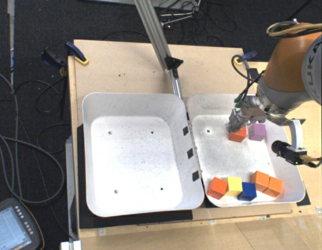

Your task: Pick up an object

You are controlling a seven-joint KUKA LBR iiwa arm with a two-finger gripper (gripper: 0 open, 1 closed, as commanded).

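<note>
A robot arm (291, 66) reaches in from the right over 2 white bins. Its gripper (238, 123) is low in the right bin (213, 113), directly above a red block (237, 135); whether the fingers are wide or closed cannot be told. A purple block (258, 132) sits just beside the red one. Along the bin's near edge lie 3 orange blocks (218, 187), a yellow block (234, 185) and a blue block (248, 191). The left bin (98, 113) sits alongside.

Two bins (135, 100) sit side by side on the bench (124, 66); five blocks (247, 185) line the right bin's (213, 105) front edge.
</note>
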